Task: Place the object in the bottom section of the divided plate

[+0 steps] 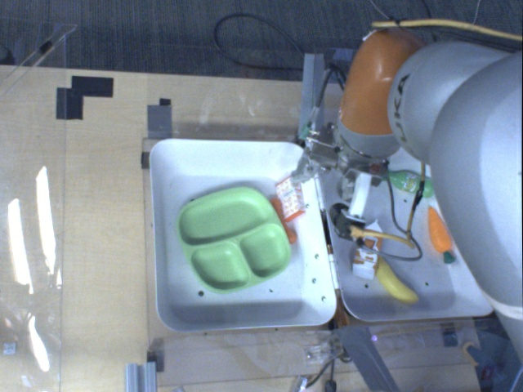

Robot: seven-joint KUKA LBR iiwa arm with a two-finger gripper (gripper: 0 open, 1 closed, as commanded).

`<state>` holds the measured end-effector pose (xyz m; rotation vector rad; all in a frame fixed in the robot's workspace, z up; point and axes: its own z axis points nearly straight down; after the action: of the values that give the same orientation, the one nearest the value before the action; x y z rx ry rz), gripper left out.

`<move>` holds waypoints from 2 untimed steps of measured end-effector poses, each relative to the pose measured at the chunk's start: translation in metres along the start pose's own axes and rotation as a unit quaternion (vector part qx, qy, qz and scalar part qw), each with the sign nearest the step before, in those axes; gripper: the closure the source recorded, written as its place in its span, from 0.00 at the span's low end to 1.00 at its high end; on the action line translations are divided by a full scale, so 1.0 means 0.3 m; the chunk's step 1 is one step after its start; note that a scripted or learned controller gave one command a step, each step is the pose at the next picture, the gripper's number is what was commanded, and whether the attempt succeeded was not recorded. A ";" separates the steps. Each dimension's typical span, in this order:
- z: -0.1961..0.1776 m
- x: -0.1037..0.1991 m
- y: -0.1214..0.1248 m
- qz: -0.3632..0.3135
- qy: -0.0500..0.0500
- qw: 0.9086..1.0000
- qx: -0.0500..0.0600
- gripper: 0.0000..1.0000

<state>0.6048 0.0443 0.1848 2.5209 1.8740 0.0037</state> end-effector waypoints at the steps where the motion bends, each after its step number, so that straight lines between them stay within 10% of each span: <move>1: -0.037 0.003 0.004 -0.001 0.001 1.000 -0.001 1.00; 2: -0.097 0.233 -0.096 -0.098 0.000 0.995 0.000 1.00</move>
<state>0.5975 0.1196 0.2141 2.3251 2.1110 0.0047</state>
